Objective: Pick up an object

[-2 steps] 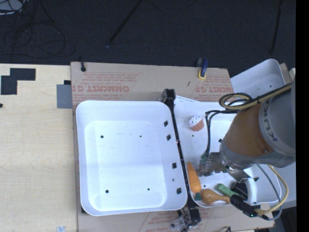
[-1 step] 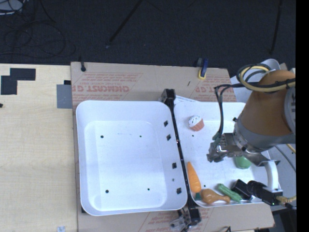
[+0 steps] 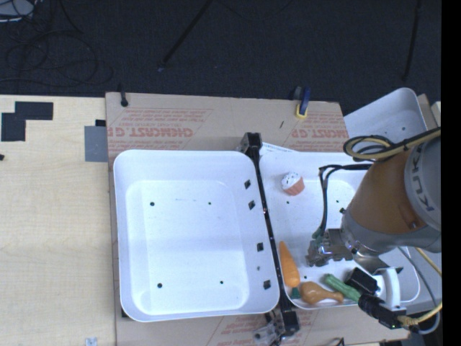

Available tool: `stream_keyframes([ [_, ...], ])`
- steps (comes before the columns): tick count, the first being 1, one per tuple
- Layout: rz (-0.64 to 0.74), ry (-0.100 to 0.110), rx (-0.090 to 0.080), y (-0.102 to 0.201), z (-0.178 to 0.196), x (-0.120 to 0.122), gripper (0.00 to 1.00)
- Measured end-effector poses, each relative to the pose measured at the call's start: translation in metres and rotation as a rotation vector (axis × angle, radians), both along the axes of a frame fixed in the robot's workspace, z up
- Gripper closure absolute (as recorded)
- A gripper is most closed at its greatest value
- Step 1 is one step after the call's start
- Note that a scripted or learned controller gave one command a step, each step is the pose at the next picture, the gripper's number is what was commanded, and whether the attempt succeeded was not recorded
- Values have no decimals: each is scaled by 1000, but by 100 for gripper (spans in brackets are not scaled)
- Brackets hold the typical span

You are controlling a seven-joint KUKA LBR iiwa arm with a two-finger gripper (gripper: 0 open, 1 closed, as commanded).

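Gripper (image 3: 322,251) partly hidden, seemingly above carrot (image 3: 289,264).

Two white bins (image 3: 186,166). In the bin right of it: one orange carrot (image 3: 289,265), one green piece (image 3: 341,287), one tan piece (image 3: 317,292), one small cup (image 3: 292,183).

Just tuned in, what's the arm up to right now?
The arm is reaching into the right bin, with its gripper low over the near end. Close to it lie a carrot, a tan piece and a green piece, bunched at the near edge. A small round orange-and-white thing sits apart toward the far end. Nothing can be seen in its grasp; whether it has anything I can't tell.
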State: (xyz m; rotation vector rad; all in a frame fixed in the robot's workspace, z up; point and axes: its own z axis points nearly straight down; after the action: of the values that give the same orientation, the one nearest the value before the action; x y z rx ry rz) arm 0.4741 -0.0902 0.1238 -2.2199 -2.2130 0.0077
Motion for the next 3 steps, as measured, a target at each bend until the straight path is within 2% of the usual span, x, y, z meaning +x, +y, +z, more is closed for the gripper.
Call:
stream_keyframes([
  [1,1,-6,-1,10,-38,1,100],
  [2,18,-18,4,130,70,41,100],
  [3,12,-23,2,190,207,92,100],
])
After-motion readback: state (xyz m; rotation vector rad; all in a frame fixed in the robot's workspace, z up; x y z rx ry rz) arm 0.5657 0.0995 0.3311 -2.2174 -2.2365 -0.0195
